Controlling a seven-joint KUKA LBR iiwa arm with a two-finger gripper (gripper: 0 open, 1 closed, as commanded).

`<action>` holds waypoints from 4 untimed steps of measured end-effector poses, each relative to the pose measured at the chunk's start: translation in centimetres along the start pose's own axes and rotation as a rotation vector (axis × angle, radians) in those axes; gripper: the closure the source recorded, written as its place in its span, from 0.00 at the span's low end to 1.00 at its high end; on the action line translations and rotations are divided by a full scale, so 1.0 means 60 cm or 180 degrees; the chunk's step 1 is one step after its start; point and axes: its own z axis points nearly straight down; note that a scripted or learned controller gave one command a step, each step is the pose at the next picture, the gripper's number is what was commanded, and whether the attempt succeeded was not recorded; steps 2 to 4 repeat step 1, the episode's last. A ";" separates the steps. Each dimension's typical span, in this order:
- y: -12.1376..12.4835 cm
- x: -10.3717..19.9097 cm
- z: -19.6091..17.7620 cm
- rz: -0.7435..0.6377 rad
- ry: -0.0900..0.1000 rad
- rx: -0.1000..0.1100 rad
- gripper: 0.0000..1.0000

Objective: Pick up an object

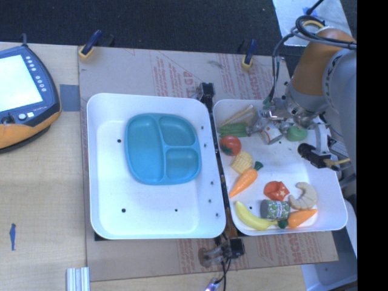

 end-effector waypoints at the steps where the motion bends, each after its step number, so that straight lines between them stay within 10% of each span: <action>1: 0.000 -0.005 0.000 0.0001 -0.0002 -0.0004 0.00; 4: 0.000 -0.005 0.000 0.0001 -0.0002 -0.0004 0.00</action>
